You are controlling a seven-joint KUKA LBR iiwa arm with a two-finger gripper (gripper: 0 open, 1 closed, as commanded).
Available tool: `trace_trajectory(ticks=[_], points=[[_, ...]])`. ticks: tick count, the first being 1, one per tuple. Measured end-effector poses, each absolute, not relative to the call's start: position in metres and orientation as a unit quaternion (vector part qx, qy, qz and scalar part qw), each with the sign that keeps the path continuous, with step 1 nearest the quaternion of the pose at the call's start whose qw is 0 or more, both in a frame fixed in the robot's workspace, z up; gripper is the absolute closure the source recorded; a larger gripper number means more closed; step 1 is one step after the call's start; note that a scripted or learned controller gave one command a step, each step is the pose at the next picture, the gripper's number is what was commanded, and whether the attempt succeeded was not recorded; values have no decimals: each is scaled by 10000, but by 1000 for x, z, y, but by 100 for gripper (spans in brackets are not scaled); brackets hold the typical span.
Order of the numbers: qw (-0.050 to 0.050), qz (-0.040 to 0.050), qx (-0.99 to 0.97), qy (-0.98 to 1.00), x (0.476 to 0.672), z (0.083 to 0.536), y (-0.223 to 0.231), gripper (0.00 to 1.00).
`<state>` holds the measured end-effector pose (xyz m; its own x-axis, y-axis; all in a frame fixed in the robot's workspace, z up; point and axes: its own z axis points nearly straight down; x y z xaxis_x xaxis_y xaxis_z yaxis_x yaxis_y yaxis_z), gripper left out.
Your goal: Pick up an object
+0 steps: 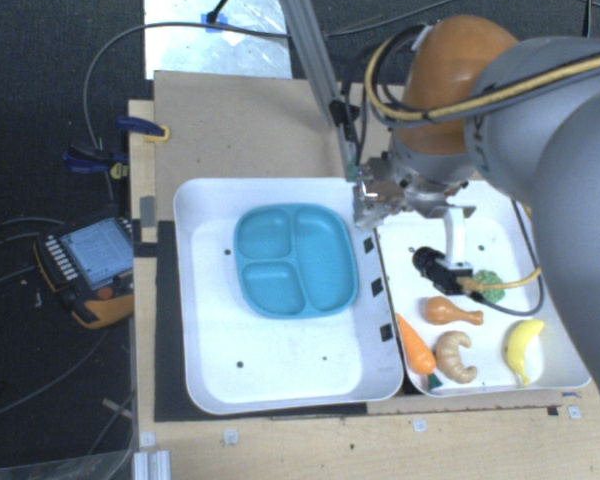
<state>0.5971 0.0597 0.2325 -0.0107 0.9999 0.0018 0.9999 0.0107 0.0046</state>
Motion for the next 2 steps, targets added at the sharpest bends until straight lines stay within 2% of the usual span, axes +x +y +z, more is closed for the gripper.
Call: trace_trajectory(ticks=[1, 2], points=[[9, 17, 7041, 7101, 620, 223, 102, 100], [7, 7, 7050, 7092, 619, 223, 100, 0]])
